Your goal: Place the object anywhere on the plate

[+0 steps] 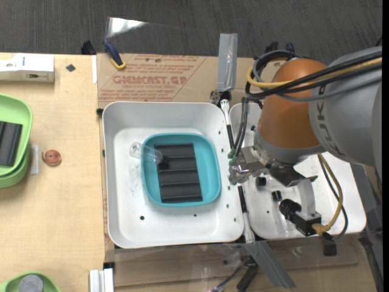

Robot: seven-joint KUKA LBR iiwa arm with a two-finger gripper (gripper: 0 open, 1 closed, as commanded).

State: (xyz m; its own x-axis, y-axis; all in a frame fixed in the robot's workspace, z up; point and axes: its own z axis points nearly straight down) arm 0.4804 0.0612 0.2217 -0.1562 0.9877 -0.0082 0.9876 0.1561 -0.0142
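A teal square plate [209, 181] sits in the middle of the left white bin [121, 224]. A black ridged block [179, 170] lies flat on the plate and covers most of its floor. A small clear plastic piece [148, 152] rests at the plate's upper left rim, partly on the bin floor. My gripper [244, 166] hangs under the orange-banded wrist [292, 111] over the wall between the two bins, just right of the plate. The wrist and cables hide its tips.
The arm covers most of the right bin [349, 215]. A green tray [15, 140] with a dark item stands at the far left, with a small copper disc [52, 157] beside it. A white box [27, 67] and printed cardboard [155, 78] lie behind the bins.
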